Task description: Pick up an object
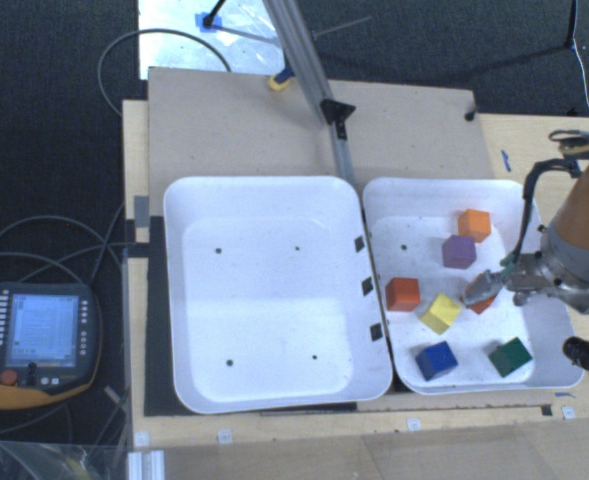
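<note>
Camera view, looking down on both bins: a red block [483,302] lies in the right bin [414,200], just beside the yellow block [440,312] on that block's right, and mostly covered by the gripper [481,290]. The gripper tip sits right at the red block, low in the bin. Pincer state: cannot tell; the tip is small and blurred against the block, so whether it is spread, pressed together or pinching the block is not readable.

Around it in the same bin: orange-red block [403,293] to the left, purple block [459,252] and orange block [475,224] further back, blue block [437,359] and green block [511,356] along the near edge. All stand apart from one another except yellow and red, which look close.

The left bin [189,208] sits alongside. The arm [586,230] comes in from the right edge over the right bin's wall.

Judgement: step in hand is the grasp attempt on the red block, at or near contact. Next move calls for a firm pinch on the block alone, then a straight lift clear of the yellow neighbour. Grasp not confirmed.
</note>
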`<action>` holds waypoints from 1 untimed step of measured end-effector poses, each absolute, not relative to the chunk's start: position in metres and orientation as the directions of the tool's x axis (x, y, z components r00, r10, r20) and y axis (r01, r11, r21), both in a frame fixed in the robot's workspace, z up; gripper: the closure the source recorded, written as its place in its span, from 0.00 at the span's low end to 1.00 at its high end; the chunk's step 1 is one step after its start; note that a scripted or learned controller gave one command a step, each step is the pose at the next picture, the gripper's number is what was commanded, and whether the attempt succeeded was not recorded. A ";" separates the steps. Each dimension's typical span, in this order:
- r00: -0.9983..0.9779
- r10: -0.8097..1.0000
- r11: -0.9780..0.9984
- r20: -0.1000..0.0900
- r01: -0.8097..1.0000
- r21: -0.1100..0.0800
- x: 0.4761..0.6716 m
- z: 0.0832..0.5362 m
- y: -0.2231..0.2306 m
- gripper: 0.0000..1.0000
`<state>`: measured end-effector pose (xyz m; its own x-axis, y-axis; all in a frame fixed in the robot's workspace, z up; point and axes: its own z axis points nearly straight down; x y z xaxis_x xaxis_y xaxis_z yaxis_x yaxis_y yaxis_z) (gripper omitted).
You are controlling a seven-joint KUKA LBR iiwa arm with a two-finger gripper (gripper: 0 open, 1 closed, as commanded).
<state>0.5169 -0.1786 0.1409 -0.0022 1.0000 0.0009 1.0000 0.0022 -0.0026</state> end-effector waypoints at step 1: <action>-0.002 1.000 0.002 0.000 1.000 -0.001 0.517 0.089 -0.179 0.00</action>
<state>0.5168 -0.1785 0.0890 -0.0024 1.0000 0.0000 1.0000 0.0024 -0.0015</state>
